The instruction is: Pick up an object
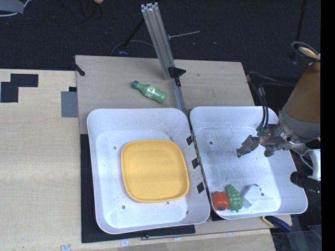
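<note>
From the camera above the table, the tool [251, 145] hangs with fingers spread and nothing between them over the bare floor of the right white bin [220, 124]. The red toy pepper [220, 200], green bumpy toy [234, 197] and white crumpled piece [252, 195] huddle touching in the bin's near corner, well apart from it. Packed against the wall, I'd guess a descent there clips the rim or nudges a neighbour and closes on nothing.

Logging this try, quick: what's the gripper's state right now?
Gripper: over the right bin, nothing between its fingers; open or shut cannot be told.

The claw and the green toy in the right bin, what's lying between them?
Nothing: the camera view shows bare white bin floor between the claw and the green toy.
</note>
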Available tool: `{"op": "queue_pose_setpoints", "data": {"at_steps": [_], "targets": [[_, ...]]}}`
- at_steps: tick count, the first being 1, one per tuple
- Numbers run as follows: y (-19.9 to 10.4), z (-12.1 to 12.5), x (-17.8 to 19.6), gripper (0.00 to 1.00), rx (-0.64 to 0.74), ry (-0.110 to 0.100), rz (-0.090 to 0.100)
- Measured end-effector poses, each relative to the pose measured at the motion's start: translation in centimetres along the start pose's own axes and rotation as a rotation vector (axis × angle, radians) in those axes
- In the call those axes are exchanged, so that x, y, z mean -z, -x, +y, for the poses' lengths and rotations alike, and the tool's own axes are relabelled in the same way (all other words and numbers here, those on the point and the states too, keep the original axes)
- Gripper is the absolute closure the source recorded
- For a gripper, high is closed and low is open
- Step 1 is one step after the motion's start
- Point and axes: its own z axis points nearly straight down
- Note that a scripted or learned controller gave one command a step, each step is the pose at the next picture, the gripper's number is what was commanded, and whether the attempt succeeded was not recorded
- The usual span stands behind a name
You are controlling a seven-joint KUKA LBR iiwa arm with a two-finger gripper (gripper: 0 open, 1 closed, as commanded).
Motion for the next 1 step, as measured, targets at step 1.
{"op": "queue_pose_setpoints", "data": {"at_steps": [1], "targets": [[-0.96, 0.04, -5.73, 0.0, 0.0, -0.002, 0.001]]}}
